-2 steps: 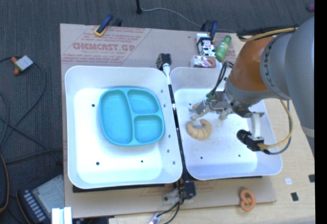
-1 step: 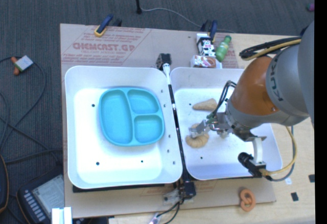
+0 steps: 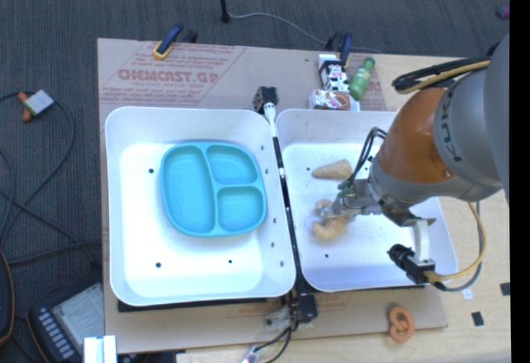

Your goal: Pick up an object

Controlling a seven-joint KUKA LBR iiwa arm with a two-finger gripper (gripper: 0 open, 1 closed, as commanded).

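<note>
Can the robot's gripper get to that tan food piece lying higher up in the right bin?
Probably yes. The tan piece lies alone on bare bin floor, nothing on it, and the gripper is just below it.

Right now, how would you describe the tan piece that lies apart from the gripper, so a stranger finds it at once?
Look in the right bin, at its far half. The tan wedge lies there alone, beyond the gripper. Unlike the tan lumps at the gripper, it is smooth and pointed.

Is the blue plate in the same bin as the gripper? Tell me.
No, the blue plate lies in the left bin, while the gripper is over the right bin.
</note>
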